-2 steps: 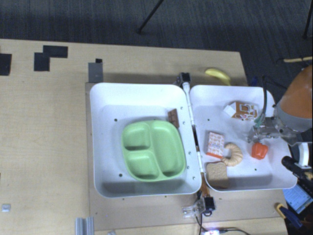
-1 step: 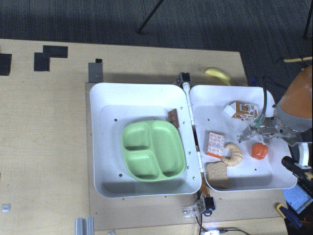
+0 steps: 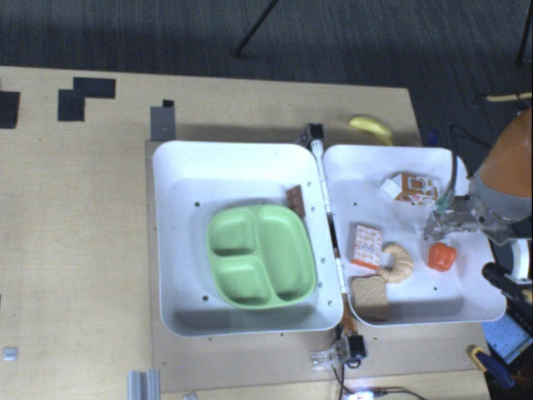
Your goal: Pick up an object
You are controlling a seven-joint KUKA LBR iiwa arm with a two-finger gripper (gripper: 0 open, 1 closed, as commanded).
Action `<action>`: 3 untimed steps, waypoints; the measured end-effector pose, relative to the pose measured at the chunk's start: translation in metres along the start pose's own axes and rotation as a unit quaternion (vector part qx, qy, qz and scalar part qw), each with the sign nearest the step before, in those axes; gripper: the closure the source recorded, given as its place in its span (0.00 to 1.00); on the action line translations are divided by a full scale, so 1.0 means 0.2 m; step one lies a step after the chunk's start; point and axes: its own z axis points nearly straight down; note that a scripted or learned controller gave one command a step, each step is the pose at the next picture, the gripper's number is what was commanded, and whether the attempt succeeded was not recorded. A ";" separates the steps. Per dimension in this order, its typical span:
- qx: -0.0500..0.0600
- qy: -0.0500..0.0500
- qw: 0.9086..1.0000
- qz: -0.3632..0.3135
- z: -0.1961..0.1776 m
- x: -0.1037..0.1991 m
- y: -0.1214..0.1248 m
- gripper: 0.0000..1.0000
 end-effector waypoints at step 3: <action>0.000 0.000 1.000 0.002 0.05 0.25 -0.29 1.00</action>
